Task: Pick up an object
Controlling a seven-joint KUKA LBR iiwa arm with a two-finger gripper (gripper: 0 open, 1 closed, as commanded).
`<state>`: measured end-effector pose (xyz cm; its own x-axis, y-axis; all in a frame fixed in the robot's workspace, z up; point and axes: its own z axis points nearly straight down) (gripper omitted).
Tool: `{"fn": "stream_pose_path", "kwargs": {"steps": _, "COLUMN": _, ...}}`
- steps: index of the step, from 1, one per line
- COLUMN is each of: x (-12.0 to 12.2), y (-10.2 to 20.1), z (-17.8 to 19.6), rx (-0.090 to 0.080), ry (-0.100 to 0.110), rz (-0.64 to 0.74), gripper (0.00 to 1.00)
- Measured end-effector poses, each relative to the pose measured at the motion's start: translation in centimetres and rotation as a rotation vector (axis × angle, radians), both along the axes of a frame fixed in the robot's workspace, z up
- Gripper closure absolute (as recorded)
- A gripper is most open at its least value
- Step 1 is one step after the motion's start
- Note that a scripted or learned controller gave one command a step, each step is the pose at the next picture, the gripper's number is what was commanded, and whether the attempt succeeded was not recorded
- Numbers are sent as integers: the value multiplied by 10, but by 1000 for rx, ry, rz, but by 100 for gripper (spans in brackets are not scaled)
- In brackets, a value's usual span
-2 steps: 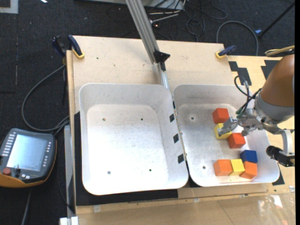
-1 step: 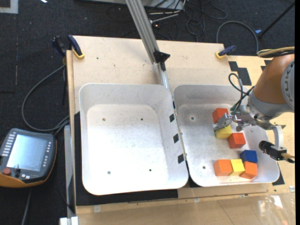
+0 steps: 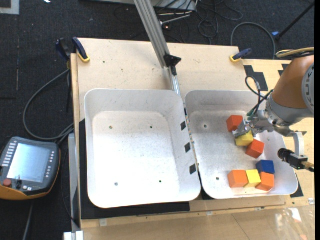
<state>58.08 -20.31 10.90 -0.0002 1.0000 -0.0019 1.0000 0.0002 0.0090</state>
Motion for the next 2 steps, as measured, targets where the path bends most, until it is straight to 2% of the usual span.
{"fn": "stream_pose_path", "kwargs": {"steps": 1, "x": 45, "y": 60, "z": 39, "rx": 2, "ry": 2, "rz": 9, "gripper": 100}}
{"fn": "stream_pose_path", "kwargs": {"steps": 2, "x": 57, "y": 123, "z": 90, "rx": 3, "ry": 2, "rz": 9, "gripper": 100}}
